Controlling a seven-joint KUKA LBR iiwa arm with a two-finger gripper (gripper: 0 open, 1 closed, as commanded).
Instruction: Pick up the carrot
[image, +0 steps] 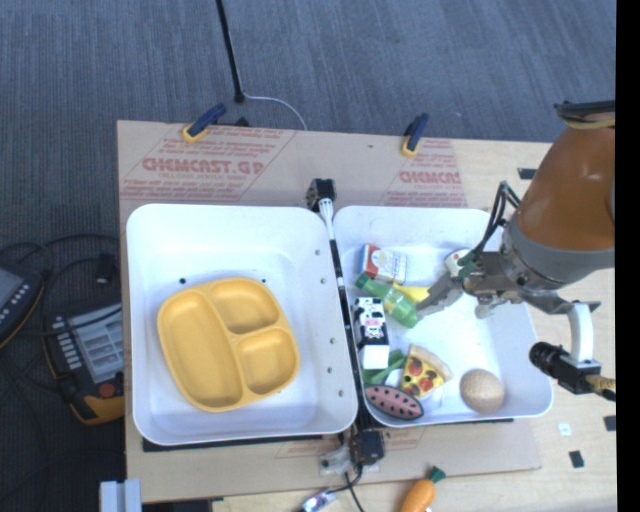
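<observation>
A carrot lies at the very bottom of the picture, on the brown board in front of the right bin. It is outside both bins and well apart from the claw.

The claw hangs over the right bin, near its middle. Its thin fingers point left, toward a yellow and green toy. I cannot tell if the claw is open or closed. Nothing shows between its fingers. The one grey arm with its orange band reaches in from the right.

The right bin holds several toy foods: one red and white box, one black and white block, one pizza slice, one watermelon slice and one tan egg shape. There are some green bits by the pizza that I cannot name.

The left bin holds one yellow plate with three parts.

There are two white bins, side by side and touching. Two yellow clamps hold the board at the back edge. The floor is grey carpet. Some gadgets and cables sit on the floor to the left.
</observation>
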